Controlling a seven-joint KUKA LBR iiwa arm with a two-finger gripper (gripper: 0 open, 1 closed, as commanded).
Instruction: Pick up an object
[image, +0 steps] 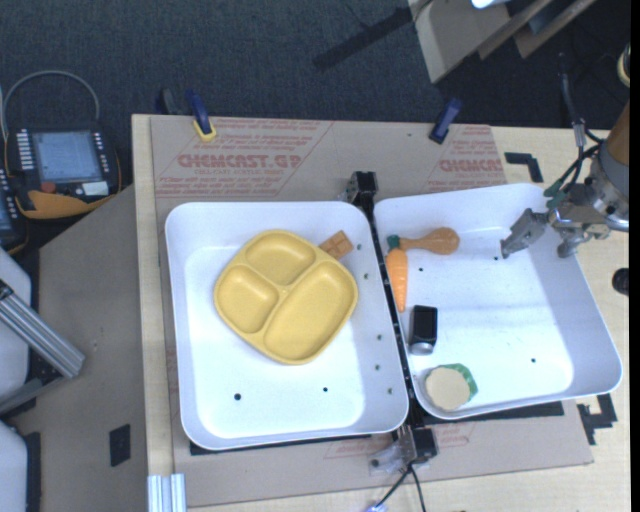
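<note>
The right bin (560, 330) holds an orange carrot (397, 279) along its left wall, a tan gourd-shaped toy (433, 241) lying just behind it, a small black block (424, 327) and a round tan disc with a green rim (449, 388) in the near left corner. My gripper (545, 240) hovers over the far right part of this bin, open, its two fingers spread with nothing between them. It is well to the right of the gourd and carrot.
In the left bin (200, 390) lies a yellow divided plate (287, 295), with a small brown block (336, 244) at its far right edge. Both bins rest on a cardboard sheet (300, 150). A pendant (62, 165) lies off the bench at left.
</note>
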